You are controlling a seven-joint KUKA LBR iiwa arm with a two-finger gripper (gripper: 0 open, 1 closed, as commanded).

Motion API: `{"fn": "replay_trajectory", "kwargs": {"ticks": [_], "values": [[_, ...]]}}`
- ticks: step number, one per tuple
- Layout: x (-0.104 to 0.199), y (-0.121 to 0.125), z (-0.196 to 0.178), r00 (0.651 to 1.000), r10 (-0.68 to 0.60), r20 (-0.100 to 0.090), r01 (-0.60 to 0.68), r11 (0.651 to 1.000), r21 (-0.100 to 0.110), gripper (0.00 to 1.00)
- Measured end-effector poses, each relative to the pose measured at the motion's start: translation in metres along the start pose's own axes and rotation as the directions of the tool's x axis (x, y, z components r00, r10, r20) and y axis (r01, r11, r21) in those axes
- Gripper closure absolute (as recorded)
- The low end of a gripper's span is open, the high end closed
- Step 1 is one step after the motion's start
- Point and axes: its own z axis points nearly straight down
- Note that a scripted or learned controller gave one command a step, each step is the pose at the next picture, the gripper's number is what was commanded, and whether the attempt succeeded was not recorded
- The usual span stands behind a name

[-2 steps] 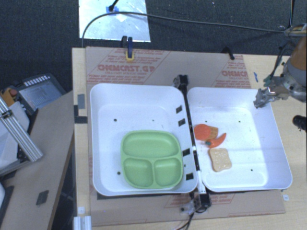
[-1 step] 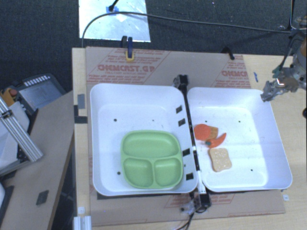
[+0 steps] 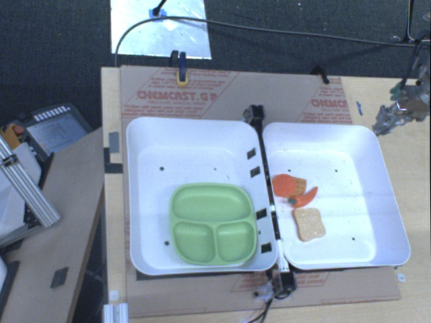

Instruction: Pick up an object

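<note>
While hand (image 3: pixel 397 113) hovers beyond right bin (image 3: pixel 377 180), toast (image 3: pixel 309 224) lies well apart.

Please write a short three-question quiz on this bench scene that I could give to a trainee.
1. True or false: the green divided plate lies in the right bin.
2. Which thing lies nearest the front edge of the right bin? A) the orange food pieces B) the slice of toast C) the gripper
3. Fill in: the gripper hovers beyond the right bin's far ______ corner.

Key: 1. False, it lies in the left bin. 2. B. 3. Right.
</note>
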Motion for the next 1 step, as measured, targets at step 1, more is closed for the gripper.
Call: {"fn": "replay_trajectory", "kwargs": {"ticks": [1], "values": [[0.047,0.009,-0.0009,1.0,-0.003,-0.003,0.003,1.0,0.004,1.0]]}}
